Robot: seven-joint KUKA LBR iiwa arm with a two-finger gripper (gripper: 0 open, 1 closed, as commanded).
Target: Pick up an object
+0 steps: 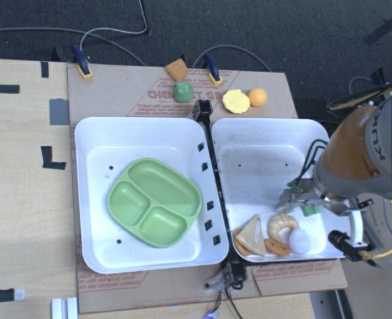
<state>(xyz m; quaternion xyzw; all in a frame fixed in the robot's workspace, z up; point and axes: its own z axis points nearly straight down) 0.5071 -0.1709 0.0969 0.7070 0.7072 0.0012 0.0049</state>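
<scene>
Divided plate (155,203) in left bin (90,151), croissant (282,223) in right bin (262,133)

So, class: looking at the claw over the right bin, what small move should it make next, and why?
Probably a short drop toward the croissant. The claw hangs just above it in the right bin, nothing shows between its fingers, and the food pieces crowd the near wall, so a small, straight descent seems safest.
</scene>
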